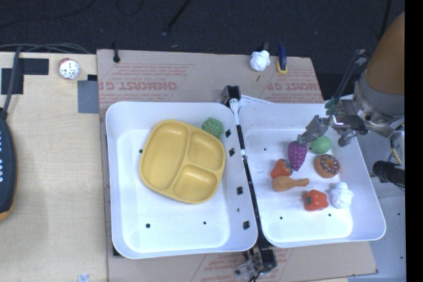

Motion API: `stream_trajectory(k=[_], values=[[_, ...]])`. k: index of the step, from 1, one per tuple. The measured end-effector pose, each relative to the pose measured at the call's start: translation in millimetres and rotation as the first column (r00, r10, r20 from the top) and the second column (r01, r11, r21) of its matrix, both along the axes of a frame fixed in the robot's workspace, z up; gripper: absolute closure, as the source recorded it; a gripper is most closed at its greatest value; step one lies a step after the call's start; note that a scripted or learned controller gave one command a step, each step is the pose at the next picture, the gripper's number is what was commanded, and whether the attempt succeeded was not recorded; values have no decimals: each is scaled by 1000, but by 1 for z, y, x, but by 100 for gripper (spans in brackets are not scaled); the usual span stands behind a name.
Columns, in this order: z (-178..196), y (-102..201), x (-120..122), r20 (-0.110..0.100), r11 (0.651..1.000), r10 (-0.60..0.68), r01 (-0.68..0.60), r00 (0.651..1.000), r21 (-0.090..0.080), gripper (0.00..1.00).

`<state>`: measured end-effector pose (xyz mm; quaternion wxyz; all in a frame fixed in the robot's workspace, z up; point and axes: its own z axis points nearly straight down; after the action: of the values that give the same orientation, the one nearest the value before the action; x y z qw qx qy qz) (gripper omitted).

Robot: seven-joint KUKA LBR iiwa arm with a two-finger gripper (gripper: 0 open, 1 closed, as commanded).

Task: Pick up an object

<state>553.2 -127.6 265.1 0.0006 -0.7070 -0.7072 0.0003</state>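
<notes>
The right bin (310, 234) holds several toy foods: a purple grape bunch (297, 155), a green round fruit (322, 144), a donut (326, 166), a red piece (281, 168), an orange drumstick-like piece (289, 183), a red pepper (316, 199) and a white garlic-like piece (341, 195). My gripper (328, 135) hangs over the bin's upper right, open. Its fingers stand on either side of the green fruit, just above it. One finger (310, 133) is close to the top of the grapes. Nothing is visibly lifted.
The left bin (125, 208) carries a yellow divided plate (184, 160) and a green broccoli-like piece (212, 127) at its back right corner. Behind the bins, a white object (260, 61) and a blue-yellow item (282, 58) lie on the cardboard. A small ball (69, 69) lies far left.
</notes>
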Motion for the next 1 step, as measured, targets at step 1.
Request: stream_trajectory(k=[1], values=[[-166,41,-11,0,1000,-3,3,1000,-1,0]])
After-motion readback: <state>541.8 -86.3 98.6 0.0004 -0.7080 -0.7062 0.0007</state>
